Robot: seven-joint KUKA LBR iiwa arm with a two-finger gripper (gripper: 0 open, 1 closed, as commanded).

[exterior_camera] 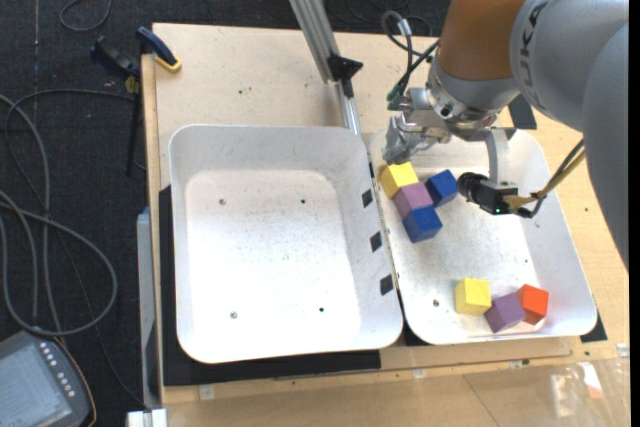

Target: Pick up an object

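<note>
I see the arm (540, 25) at upper right, its gripper (405, 143) over the right bin (560, 245); can't tell its state. Target yellow block (397, 178), center frame, touches a purple block (412, 198): probably light, rigid; I'd pinch its free flat sides.

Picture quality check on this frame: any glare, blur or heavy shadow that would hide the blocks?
Camera view: even light, soft shadows; the right bin is bright but not blown out, and the yellow block and orange block read sharp; the gripper is slightly soft; the arm looms large at the right.
</note>
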